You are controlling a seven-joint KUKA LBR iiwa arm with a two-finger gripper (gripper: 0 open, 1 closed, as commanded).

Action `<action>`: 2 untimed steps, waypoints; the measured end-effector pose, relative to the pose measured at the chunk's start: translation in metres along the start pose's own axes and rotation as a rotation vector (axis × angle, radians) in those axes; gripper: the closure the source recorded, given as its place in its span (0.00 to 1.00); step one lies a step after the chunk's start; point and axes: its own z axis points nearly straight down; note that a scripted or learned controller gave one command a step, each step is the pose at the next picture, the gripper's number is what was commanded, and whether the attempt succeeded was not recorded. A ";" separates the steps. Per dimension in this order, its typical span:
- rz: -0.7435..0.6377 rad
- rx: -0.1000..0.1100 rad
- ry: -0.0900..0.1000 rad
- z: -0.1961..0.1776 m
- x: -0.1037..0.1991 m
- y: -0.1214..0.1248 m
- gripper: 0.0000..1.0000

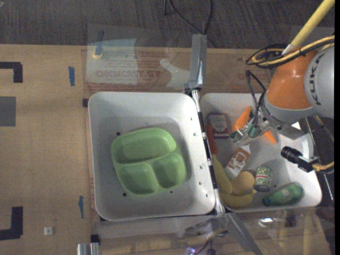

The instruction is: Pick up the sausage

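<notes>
Reddish sausage [211,138] along right bin's left wall

The arm [297,86] reaches in from the right, tool [245,133] lowered

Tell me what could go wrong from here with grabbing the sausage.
The right bin is crowded: the tool hangs among an orange carrot, a small carton and a reddish packet, so it may close on the wrong item. I cannot pick out the sausage with certainty, so the aim may be off.

2 bins [101,158], 1 green tray [149,161], 1 banana [226,185]
</notes>
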 end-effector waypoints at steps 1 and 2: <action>0.000 0.000 0.000 0.000 0.000 0.000 0.00; 0.152 0.014 0.009 -0.020 0.015 -0.021 0.00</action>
